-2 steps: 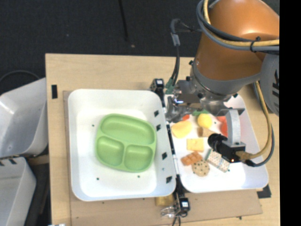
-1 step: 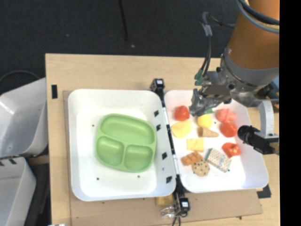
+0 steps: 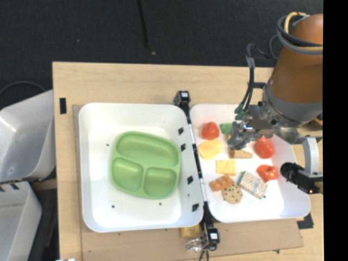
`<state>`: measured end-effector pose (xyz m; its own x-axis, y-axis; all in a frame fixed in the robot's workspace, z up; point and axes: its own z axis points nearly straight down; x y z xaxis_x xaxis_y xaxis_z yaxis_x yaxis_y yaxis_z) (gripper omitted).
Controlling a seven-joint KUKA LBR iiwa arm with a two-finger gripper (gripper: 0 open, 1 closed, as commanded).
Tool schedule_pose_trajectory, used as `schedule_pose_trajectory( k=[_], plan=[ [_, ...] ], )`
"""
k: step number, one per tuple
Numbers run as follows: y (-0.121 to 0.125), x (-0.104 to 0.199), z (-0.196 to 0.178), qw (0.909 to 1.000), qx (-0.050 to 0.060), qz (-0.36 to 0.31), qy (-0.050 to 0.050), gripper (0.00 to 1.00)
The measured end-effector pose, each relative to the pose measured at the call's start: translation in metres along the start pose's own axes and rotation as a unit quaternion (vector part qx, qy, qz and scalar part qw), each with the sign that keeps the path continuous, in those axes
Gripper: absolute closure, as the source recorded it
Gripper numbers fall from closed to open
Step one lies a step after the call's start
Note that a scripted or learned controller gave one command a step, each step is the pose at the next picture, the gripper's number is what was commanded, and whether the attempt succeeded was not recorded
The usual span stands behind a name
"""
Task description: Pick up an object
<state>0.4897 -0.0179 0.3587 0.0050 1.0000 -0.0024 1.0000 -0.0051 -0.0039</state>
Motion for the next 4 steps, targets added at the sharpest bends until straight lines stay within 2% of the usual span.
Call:
schedule_pose_trajectory(
  k=[1,2,3,4],
  plan=[
    [0.0,0.016,0.074,1.0,0.0,-0.002,0.001,1.0],
    [0.002,0.076,0.019,1.0,-0.005,-0.006,0.002,1.0],
    [-0.002,0.223,-0.003,0.9999,-0.004,-0.011,0.003,1.0],
    [0.01,0.24,-0.168,0.9999,-0.011,-0.006,0.005,1.0]
  ],
)
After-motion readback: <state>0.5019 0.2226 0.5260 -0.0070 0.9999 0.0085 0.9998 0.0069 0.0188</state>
